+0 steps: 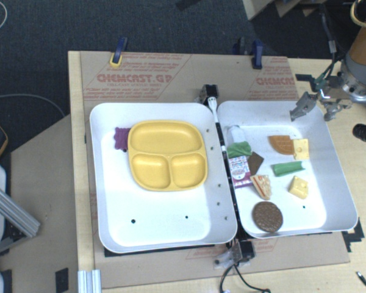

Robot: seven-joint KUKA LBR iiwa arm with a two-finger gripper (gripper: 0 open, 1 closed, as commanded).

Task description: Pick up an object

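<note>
Grey metal two-finger gripper [315,106] poised over the right white bin's [338,191] far corner, fingers spread, nothing between them. Candidates well below it: one round brown cookie [268,217], two yellow cheese cubes [299,168], one green strip [287,168], one orange wedge [281,144]. Left: one yellow divided tray [168,154]. Likely trouble: crowded small pieces, so pinching two together or nudging one aside.

Yellow tray [168,153], purple scrap [121,138], brown round cookie [268,217], green strip [287,168], white bins [110,182].
</note>
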